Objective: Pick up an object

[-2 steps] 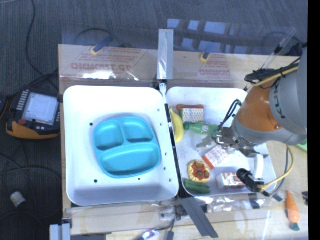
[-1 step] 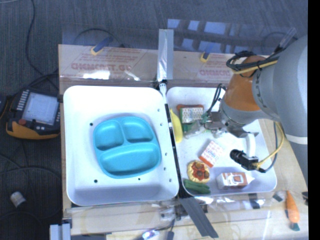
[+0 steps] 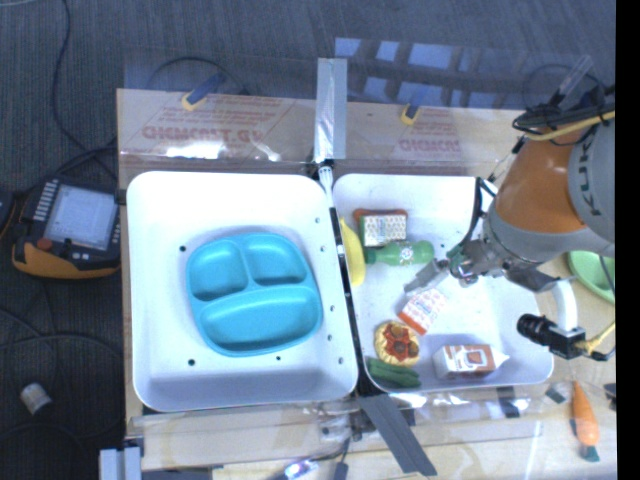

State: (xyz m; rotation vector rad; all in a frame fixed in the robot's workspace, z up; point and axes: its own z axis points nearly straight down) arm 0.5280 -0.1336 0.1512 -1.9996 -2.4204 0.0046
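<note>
My gripper [image 3: 438,274] is low inside the right bin [image 3: 500,320], reaching in from the right under the orange-banded wrist. It hangs just right of a green bottle [image 3: 398,255] lying on its side and just above a red and white packet [image 3: 424,311]. I see nothing held in it. Behind the bottle lies a brown and white box [image 3: 382,226]. A yellow banana [image 3: 350,252] rests against the bin's left wall. Toward the front are a round pizza toy [image 3: 397,341], a green cucumber [image 3: 392,373] and a small carton [image 3: 466,360].
The left bin [image 3: 160,208] holds a blue divided plate [image 3: 255,290]. A green dish [image 3: 592,273] and an orange carrot-like piece [image 3: 584,415] lie outside the right bin. A handheld controller [image 3: 70,226] sits on the floor at left.
</note>
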